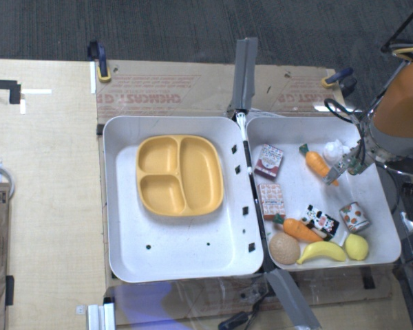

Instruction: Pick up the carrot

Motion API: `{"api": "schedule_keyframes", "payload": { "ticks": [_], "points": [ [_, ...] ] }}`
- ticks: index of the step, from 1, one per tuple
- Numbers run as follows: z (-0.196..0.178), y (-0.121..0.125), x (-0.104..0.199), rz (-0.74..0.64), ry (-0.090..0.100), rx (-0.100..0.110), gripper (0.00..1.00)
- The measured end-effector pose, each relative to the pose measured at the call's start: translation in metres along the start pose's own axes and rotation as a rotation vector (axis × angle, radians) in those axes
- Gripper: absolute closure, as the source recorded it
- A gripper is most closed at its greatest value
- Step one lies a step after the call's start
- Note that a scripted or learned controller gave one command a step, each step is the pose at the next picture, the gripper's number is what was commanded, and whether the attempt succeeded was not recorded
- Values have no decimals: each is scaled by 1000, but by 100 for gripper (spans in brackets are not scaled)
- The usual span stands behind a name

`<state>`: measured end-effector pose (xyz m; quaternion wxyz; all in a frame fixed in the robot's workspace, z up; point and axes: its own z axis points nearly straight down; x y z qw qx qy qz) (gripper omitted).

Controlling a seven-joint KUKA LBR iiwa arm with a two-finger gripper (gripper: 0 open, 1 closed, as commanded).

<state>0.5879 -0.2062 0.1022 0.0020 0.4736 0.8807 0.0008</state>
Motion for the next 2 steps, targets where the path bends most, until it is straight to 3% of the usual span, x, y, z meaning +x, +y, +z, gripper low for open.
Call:
{"api": "schedule_keyframes", "payload": {
  "ticks": [1, 2],
  "points": [
    [-47, 10, -27, 224, 4, 8, 100],
    [-101, 67, 32, 242, 1, 3, 100]
  ]
}}
